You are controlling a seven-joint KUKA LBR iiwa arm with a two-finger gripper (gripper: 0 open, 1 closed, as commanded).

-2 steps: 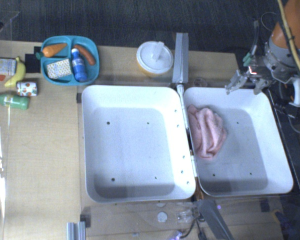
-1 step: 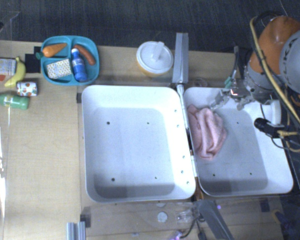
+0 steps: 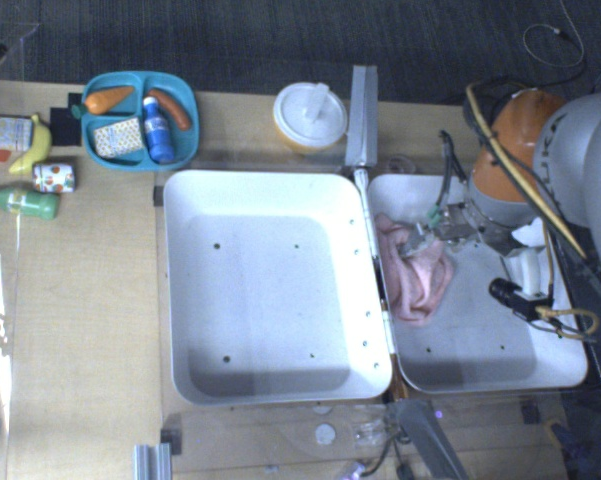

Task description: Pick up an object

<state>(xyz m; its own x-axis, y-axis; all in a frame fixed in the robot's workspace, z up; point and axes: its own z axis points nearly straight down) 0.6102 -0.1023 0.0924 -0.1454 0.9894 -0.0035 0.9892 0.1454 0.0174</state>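
A crumpled pink cloth point(image 3: 415, 273) lies in the right white bin point(image 3: 480, 363), against its left wall. My gripper point(image 3: 427, 236) reaches in from the right and sits low over the cloth's upper part, touching or pressing into the folds there. The cloth hides the tip of the gripper. The rest of the cloth rests on the bin floor.
The left white bin point(image 3: 270, 368) stands beside it, past a shared rim. On the bench behind are a white lidded cup point(image 3: 310, 116) and a blue divided tray point(image 3: 140, 120) of toy food. A banana point(image 3: 32, 146), a small can point(image 3: 54, 177) and a green bottle point(image 3: 20, 202) lie far left.
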